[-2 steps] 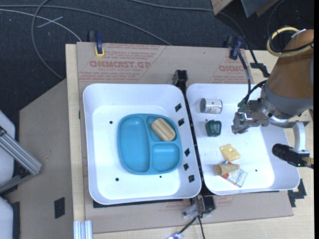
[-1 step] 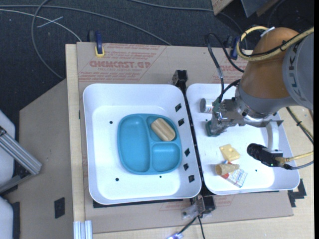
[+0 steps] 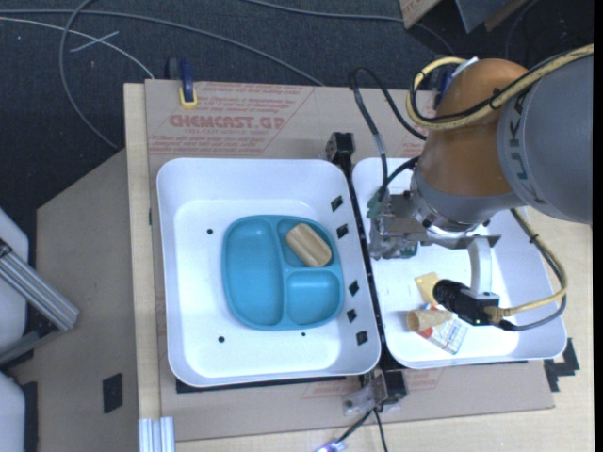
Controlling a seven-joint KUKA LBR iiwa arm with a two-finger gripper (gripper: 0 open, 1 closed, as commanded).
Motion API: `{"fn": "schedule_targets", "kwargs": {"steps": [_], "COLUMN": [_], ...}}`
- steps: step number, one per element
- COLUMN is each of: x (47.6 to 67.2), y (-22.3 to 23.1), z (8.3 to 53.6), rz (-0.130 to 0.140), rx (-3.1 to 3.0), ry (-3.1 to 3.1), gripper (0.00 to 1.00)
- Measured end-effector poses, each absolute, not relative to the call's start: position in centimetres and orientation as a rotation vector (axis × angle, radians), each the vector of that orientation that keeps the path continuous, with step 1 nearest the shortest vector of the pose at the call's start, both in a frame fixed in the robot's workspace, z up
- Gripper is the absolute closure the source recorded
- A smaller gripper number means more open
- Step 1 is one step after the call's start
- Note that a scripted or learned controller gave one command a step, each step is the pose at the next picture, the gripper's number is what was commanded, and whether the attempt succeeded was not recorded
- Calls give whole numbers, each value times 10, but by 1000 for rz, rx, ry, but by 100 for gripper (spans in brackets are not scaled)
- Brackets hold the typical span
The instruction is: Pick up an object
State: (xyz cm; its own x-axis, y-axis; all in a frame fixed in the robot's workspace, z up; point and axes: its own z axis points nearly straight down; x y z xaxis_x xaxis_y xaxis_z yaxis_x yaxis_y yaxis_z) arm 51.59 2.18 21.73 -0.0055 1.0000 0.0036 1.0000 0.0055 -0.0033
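- You have two white bins side by side on the bench (image 3: 236, 111): the left bin (image 3: 179, 252) over the bench's left half and the right bin (image 3: 532, 342) over its right half
- In the left bin you will find a blue divided plate (image 3: 250, 271) lying flat near the middle
- A tan block (image 3: 309, 244) sits in the plate's small compartment on the side towards the bench's far edge and the right bin, tilted across it
- The arm (image 3: 471, 149) comes in from the bench's right edge and covers much of the right bin
- The claw (image 3: 391, 234) is over the right bin's left side, just beside the wall where the two bins meet
- You cannot tell how far open the claw is, and nothing can be seen held in it
- A pale yellow piece (image 3: 426, 284) lies on the right bin's floor, near the claw on the side towards the bench's near edge
- A small tan and white packet (image 3: 438, 326) lies beyond it, close to the right bin's near rim
- A blue clamp (image 3: 187, 81) grips the bench's far edge near its left corner
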Motion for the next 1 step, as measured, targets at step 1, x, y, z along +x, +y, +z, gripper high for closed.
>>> {"fn": "schedule_targets", "kwargs": {"steps": [1], "x": [512], "y": [87], "z": [222], "rz": [-4], "rx": [-2211], "ry": [-2228], "gripper": [100]}}
